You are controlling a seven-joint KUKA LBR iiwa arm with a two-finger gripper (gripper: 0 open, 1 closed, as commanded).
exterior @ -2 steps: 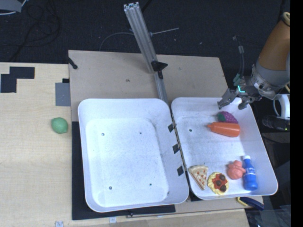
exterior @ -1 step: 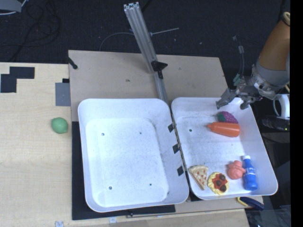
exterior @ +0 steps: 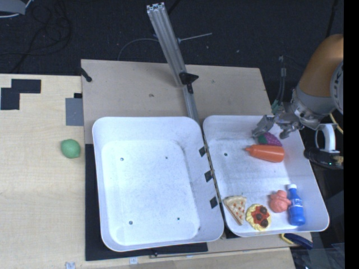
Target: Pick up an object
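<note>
Here, grey-orange arm (exterior: 322, 77) is reached in from right; end effector (exterior: 275, 129) is seen spread open over purple grape cluster (exterior: 271, 139), beside orange plastic carrot (exterior: 265, 152), in right white bin (exterior: 235, 132).

A single fixed camera was mounted above the bench and looked down at a slant, from the near edge toward the far one. It stood far enough back to frame both shallow white plastic bins, the left bin (exterior: 147, 181) and the right bin (exterior: 241, 167), together with the pale wooden bench top (exterior: 33, 167) beside them. The grey arm with the orange band (exterior: 322, 72) entered the frame from the right side. The dark floor lay beyond the far edge.
</note>
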